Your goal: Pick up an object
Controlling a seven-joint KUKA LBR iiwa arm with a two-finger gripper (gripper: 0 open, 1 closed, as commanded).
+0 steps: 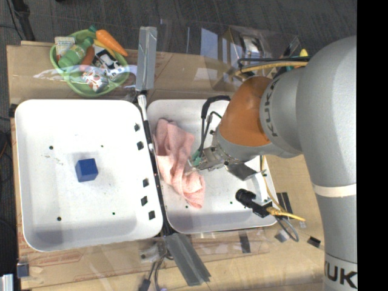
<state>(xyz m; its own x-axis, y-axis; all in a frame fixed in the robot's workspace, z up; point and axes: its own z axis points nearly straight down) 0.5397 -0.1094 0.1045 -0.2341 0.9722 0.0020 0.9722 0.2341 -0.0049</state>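
Two shallow white plastic bins (36, 180) sit on a tan bench top (182, 68). A solid blue cube (86, 169) stands out against the left bin's white floor, which is dotted with small dark specks. A crumpled pale pink cloth (179, 162) lies in the right bin. The arm's wrist band (245, 117) is orange, its casing grey. Behind the bins, a green bowl (91, 88) holds an orange carrot-shaped toy (110, 41) among mixed items.

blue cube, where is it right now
The small blue cube sits in the left white bin, left of centre, away from the pink cloth in the right bin.
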